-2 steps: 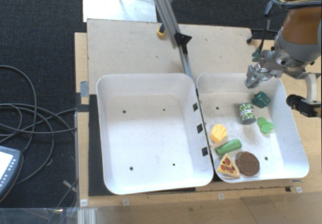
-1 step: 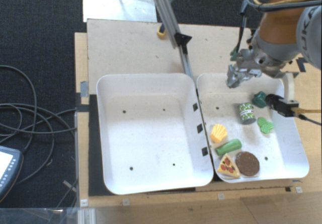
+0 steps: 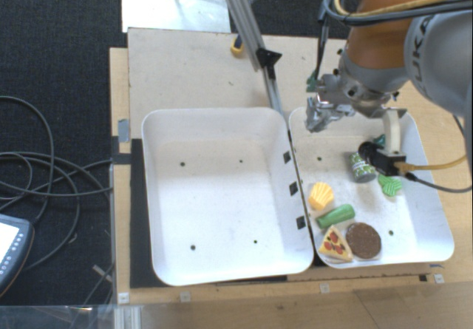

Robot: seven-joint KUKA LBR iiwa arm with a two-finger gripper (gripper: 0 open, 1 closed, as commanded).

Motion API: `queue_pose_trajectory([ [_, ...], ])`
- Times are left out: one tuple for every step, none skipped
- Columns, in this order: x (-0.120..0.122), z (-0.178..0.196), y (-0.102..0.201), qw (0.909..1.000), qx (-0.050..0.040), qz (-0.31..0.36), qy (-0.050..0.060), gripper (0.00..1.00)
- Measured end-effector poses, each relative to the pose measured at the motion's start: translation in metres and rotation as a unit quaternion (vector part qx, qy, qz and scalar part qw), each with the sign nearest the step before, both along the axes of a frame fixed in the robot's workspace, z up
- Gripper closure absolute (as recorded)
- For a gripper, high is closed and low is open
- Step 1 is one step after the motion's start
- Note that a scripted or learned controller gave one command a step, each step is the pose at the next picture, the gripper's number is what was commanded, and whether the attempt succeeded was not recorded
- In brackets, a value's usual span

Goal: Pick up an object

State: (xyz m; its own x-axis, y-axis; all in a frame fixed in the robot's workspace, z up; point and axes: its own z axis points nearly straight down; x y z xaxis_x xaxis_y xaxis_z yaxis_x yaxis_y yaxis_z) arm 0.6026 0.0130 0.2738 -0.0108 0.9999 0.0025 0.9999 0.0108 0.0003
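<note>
Objects are gathered in the right bin (image 3: 436, 194): below the gripper (image 3: 319, 114), whose grip state cannot be told, a can (image 3: 361, 168), yellow shell (image 3: 321, 194), green pickle (image 3: 336, 215), pizza slice (image 3: 335, 244) and brown patty (image 3: 363, 240) are seen.

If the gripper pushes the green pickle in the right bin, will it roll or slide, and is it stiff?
The green pickle looks rounded and elongated, so it would probably roll sideways. Its smooth, glossy surface suggests stiff, slippery plastic. It lies against the pizza slice and near the yellow shell, which may block it.
</note>
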Motion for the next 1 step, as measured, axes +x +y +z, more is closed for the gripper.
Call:
queue_pose_trajectory([
  [-0.0127,-0.0071,0.0469,1.0,-0.0003,0.0,0.0,1.0],
])
